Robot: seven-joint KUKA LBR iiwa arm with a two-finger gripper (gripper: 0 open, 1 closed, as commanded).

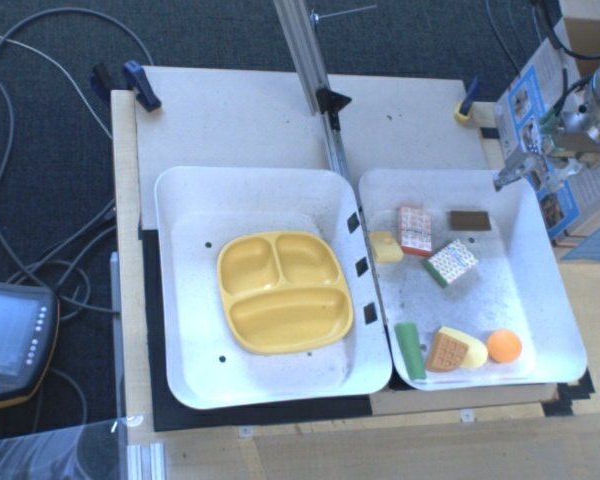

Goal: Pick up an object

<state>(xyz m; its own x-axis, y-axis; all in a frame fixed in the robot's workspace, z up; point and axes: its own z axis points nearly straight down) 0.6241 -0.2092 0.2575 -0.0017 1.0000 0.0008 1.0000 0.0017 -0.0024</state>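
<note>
The gripper sits at the right edge of the frame, above the upper right rim of the right bin; whether it is open cannot be determined. The bin holds a red-and-white box, brown block, green-patterned cube, green cylinder and orange ball. The left bin holds a yellow divided plate.

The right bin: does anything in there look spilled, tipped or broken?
Nothing looks spilled or broken. The small things lie loosely scattered in the right bin; the green cylinder rests on its side against the near-left wall, and the yellow divided plate sits flat in the left bin.
</note>
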